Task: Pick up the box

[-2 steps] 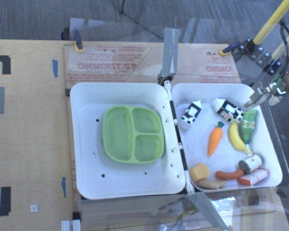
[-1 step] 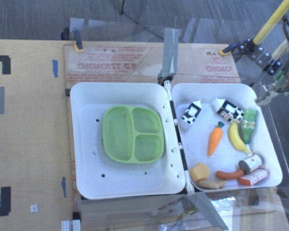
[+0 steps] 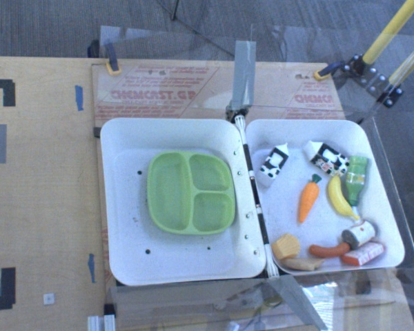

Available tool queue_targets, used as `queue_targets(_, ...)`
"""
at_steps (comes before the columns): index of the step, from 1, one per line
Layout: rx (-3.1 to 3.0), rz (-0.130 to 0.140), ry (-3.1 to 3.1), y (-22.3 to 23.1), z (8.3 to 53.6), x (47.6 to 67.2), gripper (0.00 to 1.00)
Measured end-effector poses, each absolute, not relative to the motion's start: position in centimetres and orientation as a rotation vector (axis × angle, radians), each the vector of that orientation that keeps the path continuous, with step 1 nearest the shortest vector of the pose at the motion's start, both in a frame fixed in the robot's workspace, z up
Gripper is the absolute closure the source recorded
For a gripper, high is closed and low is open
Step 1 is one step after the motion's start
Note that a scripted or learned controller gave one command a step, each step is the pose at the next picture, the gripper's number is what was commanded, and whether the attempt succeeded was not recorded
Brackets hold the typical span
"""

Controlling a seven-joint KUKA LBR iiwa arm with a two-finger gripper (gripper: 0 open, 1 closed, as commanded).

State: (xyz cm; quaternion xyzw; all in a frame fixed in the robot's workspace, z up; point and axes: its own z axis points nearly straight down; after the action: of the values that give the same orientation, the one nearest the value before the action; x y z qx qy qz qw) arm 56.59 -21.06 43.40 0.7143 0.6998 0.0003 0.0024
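The right bin [image 3: 383, 185] holds several toy foods. A small red-and-white box [image 3: 364, 254] lies flat at the bin's front right corner, touching a grey-and-white can [image 3: 359, 234]. Two black-and-white cow-pattern cartons are also there: one [image 3: 272, 164] near the bin's left wall and one [image 3: 329, 159] towards the back. A green packet [image 3: 356, 175] lies beside the back carton. All of these lie free in the bin.
An orange carrot [image 3: 308, 199], a yellow banana [image 3: 341, 197], a red sausage [image 3: 329, 249] and tan bread pieces [image 3: 288, 247] share the right bin. The left bin [image 3: 124, 240] holds a green divided plate [image 3: 191, 192]. A grey post [image 3: 243, 74] stands behind the bins.
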Motion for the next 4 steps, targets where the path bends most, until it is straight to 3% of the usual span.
queue_targets(4,2.206,0.008,2.192,-20.6,48.1,57.2,1.00)
